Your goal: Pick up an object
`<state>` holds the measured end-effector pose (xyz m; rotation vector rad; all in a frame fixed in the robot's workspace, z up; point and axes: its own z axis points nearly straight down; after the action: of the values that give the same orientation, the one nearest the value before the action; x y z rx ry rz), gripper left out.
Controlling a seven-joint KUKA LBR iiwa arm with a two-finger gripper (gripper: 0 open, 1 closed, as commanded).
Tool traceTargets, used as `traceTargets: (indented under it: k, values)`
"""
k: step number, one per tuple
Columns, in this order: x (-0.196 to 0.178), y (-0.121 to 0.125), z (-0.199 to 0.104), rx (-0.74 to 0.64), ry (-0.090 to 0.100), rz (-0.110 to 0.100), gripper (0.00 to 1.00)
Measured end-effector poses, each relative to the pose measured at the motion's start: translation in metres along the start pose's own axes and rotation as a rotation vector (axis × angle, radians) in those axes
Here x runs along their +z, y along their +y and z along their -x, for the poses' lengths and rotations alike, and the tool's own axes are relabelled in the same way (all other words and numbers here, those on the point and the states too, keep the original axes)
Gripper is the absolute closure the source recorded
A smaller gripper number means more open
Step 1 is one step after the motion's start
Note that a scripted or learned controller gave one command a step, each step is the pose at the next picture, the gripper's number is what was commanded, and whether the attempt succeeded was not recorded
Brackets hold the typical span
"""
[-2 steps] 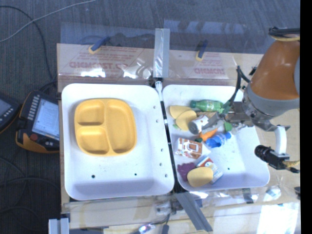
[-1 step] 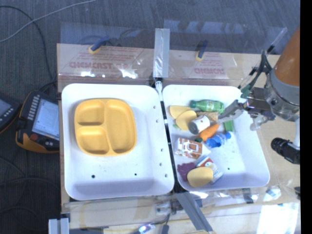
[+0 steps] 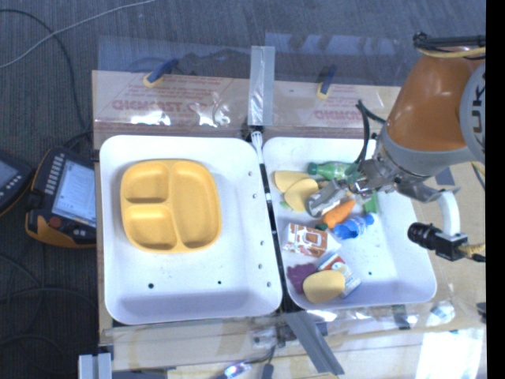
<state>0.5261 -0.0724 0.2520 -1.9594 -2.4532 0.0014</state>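
My gripper hangs low over the upper middle of the right bin, reaching in from the right. Its metal tip sits among a pile of small things: a yellow piece just to its left, an orange carrot-like piece just to its right, and a green bottle behind it. A blue piece lies just below the carrot. The tip touches or overlaps the yellow and orange pieces, and I see nothing lifted clear of the bin.
Nearer the front of the right bin lie a red-and-white packet, purple grapes and a yellow rounded piece. The left bin holds a yellow divided plate. A teach pendant lies left of the bench.
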Motion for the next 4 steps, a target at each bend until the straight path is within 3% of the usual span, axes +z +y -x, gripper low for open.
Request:
traceTargets:
  k: [1,2,3,4]
  values:
    - [0.147,0.005,0.03,0.133,0.001,0.001,0.0]
    - [0.161,-0.042,0.026,0.265,-0.006,0.023,0.0]
    - [0.161,0.034,0.052,0.201,-0.006,0.017,0.0]
    - [0.163,0.077,0.075,0.112,-0.001,0.003,0.0]
